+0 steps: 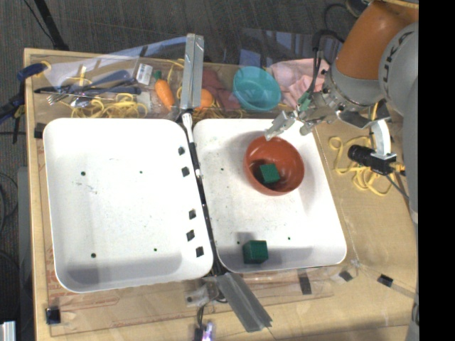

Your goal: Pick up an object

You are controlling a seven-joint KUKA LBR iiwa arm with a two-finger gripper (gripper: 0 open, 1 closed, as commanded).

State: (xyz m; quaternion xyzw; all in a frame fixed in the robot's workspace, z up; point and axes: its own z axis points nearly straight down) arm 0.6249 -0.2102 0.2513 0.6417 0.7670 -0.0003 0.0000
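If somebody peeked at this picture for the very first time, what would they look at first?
Probably the red bowl in the right bin, with a green block inside it. The big grey and orange arm comes in from the right, and its tool hangs just above the bowl's far rim. Another green cube sits alone near that bin's front edge.

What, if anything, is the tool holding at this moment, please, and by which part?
Nothing. The tool hangs above the far rim of the red bowl, with nothing between its fingers.
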